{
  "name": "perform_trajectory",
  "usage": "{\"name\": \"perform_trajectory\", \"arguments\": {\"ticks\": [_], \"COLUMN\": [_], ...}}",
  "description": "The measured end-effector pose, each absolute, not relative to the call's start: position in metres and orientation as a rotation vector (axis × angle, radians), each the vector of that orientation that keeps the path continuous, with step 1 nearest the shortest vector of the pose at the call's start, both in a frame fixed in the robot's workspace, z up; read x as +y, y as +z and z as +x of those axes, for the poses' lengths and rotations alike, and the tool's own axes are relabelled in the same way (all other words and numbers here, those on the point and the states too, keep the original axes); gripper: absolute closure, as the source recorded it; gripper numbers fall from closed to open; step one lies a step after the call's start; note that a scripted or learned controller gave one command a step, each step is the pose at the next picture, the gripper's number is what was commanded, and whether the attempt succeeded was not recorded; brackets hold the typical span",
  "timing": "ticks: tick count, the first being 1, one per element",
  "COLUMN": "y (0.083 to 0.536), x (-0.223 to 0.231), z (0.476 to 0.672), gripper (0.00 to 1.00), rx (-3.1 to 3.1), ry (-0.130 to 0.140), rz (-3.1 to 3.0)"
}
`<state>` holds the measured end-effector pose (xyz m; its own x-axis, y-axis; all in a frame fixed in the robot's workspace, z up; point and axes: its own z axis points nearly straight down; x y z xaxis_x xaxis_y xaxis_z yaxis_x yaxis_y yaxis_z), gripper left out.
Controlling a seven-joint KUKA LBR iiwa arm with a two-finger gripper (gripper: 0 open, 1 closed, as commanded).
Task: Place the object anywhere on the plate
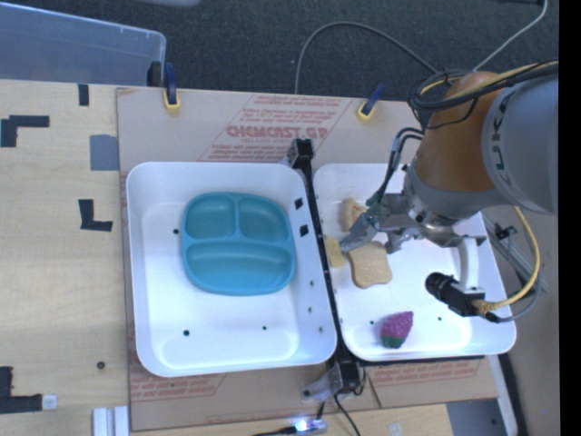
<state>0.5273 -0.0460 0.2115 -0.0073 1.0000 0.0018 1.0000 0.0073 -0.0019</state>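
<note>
Far to the left of the gripper, the wooden desk shows black tape marks, and a cardboard sheet with red printing lies under two shallow white bins, clipped at its far edge by two yellow-tipped clamps. Well to the gripper's left sits the left bin, and in its far half rests the blue plate, a rounded tray with three compartments, all of them bare. A black divider strip runs between the bins, just left of the gripper. Beyond it comes the right bin, where the gripper hangs low near the left wall, its grey fingers spread apart and angled down to the left, with nothing seen between them. A small tan food piece lies just beyond the gripper on its far side, a pale yellow piece sits just below and left of the fingertips against the bin wall, and a tan toast-like slice lies just on the gripper's near side, close under the fingers; whether they touch it cannot be told. Farther toward the near edge and a little right of the gripper rests a purple object with a green base, well apart from the fingers. Right of the gripper rises the arm, grey with its orange band, trailing black and yellow cables.
</note>
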Motion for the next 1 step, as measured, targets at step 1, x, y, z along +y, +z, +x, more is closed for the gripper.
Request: {"name": "perform_trajectory", "arguments": {"ticks": [1], "y": [0.2234], "x": [0.0091], "z": [0.5478], "gripper": [1.00], "rx": [-2.229], "ry": [-0.002], "rz": [-2.212]}}
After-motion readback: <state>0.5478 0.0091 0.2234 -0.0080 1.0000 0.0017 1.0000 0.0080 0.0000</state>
